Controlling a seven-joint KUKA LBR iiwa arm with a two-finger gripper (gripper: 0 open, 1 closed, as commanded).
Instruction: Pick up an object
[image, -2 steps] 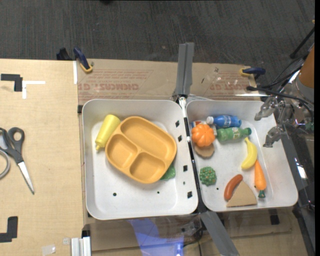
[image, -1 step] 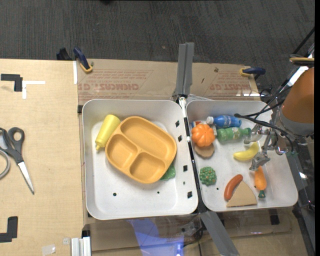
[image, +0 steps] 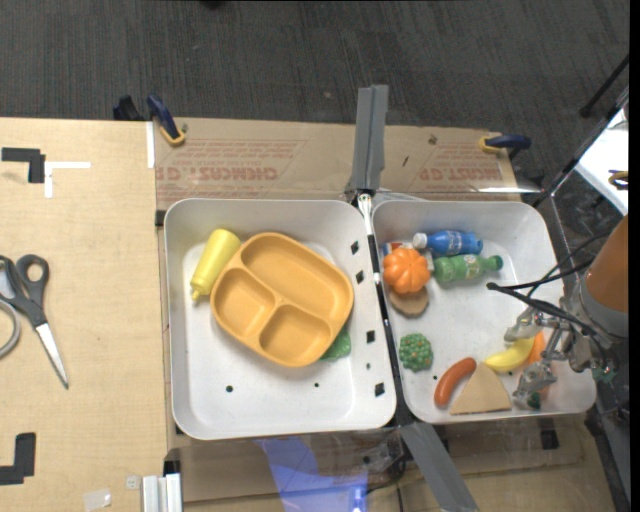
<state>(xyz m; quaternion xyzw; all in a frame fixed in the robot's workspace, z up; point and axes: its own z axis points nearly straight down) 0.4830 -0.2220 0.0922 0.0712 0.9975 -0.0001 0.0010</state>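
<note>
Claw (image: 535, 362) sits low over the right-hand bin (image: 540, 225), at its near right corner, with the grey arm (image: 610, 300) reaching in from the right. Its metal parts lie right over the banana (image: 508, 356) and beside a small orange piece (image: 538, 346), close to the tan wedge (image: 478, 393). The mechanism is a tangle of small parts from this angle, so whether the claw stands apart or together I cannot tell, and nothing is plainly seen between its tips.

The likely target is the banana, lying at the bin's near right, between the wedge and the claw. To do this step well, I judge that the claw should centre across the banana's narrow width rather than along its curve, keeping clear of the wedge's edge and of the bin wall just beside it. The red sausage (image: 454, 380) lies a little to the left and should stay undisturbed. A straight lift would then show whether the grip took.
</note>
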